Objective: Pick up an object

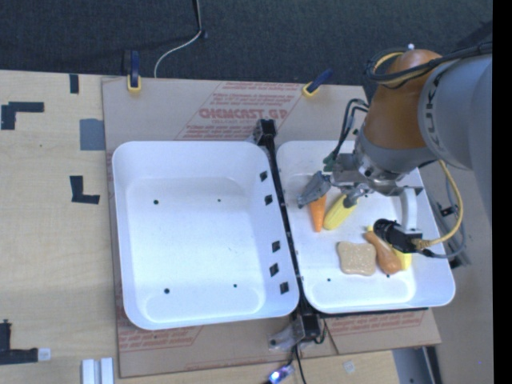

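We see the arm (460, 106) reaching in from the right and bending down over the right bin (428, 290), its orange band (400, 114) standing above the bin's far edge and the wrist tilted toward the divider between the two bins. The gripper (334, 195) sits low over the near-left part of that bin, and its fingers (314, 189) look spread apart, with nothing clearly caught between them. Just below the fingertips lie an orange carrot-shaped piece (318, 214) and a yellow piece (339, 213), side by side and close to touching; we cannot tell whether the fingertips touch either one. Nearer the front of the same bin we find a tan bread-like slice (356, 258) lying flat, with a brownish-orange piece (386, 256) just beside it on the right and a small yellow bit (403, 261) against that one. The left bin (192, 238) stands alongside, its wall meeting the right bin's wall. Both bins rest on a sheet of cardboard (232, 112) laid over the bench (48, 230).
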`<state>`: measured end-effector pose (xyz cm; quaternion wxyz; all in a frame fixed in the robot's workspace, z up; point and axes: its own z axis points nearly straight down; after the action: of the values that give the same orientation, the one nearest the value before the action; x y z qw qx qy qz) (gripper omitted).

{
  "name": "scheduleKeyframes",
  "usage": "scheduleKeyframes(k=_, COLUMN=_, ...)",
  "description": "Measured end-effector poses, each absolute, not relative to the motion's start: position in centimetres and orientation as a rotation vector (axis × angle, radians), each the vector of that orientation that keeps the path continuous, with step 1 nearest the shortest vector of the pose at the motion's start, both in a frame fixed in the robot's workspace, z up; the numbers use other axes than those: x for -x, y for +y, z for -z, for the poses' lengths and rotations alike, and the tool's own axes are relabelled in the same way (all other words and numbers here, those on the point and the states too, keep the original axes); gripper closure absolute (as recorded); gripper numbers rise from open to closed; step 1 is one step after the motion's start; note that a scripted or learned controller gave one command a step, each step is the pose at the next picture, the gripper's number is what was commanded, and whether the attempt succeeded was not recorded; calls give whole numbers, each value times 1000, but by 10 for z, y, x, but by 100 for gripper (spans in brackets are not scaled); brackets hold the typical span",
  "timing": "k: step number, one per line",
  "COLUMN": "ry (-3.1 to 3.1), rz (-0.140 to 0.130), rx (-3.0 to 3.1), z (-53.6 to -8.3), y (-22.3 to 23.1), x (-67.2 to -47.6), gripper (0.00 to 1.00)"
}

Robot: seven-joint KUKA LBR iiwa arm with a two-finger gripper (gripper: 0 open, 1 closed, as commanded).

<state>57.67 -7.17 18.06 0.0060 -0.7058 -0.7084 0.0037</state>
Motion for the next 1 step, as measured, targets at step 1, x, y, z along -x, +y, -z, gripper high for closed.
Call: scheduleKeyframes(k=1, ry=-2235, rz=19, rx=2225, z=-103, y=-94, x=-598, gripper=0)
